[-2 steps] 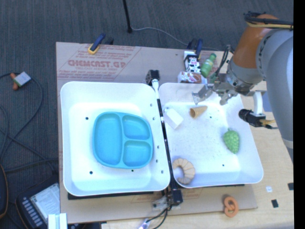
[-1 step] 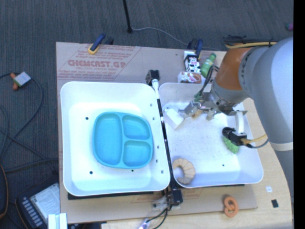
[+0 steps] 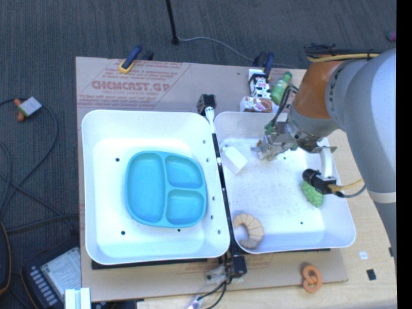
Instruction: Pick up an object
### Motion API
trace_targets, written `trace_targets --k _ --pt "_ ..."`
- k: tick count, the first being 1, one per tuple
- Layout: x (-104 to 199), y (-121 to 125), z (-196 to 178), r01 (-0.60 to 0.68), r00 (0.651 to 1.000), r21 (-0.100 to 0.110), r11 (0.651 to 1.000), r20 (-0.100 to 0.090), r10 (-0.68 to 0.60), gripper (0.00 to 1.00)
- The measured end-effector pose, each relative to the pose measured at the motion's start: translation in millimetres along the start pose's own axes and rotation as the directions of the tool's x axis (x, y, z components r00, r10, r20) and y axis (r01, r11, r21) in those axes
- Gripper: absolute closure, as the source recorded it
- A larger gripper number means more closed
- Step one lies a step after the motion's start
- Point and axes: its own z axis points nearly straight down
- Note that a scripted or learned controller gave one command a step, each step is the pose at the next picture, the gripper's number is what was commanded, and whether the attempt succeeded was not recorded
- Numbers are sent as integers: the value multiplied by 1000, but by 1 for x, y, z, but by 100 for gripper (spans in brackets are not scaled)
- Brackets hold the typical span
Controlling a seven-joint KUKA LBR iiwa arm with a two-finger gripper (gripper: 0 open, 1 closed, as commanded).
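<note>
Though the claw (image 3: 266,149) sits low over the upper part of the right bin (image 3: 277,211), nothing can be made out in its grip, and whether it is spread or closed is too small and cluttered to tell. By that reading the pick is not yet done: every loose thing appears to lie on the bin's floor or at its rim. A white block (image 3: 234,158) lies just left of the claw, near the bin's left wall and apart from the claw; it looks the likeliest target. A green object (image 3: 315,196) rests toward the right side of the same bin, below and right of the claw. A tan ring (image 3: 248,230) sits at the bin's lower left corner, against the rim. The left bin (image 3: 106,147) holds a blue divided plate (image 3: 165,188), flat in its middle, well apart from the arm. What is left, as I judge it, is the whole grasp: settle on one thing, close on it, and lift it clear.
</note>
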Motion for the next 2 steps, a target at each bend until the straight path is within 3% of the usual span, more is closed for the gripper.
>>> trace_targets --k 1,2 --pt "65 -53 -88 1 1000 6 1000 -8 -1 100" --pt "119 -87 -87 0 1000 9 1000 -7 0 100"
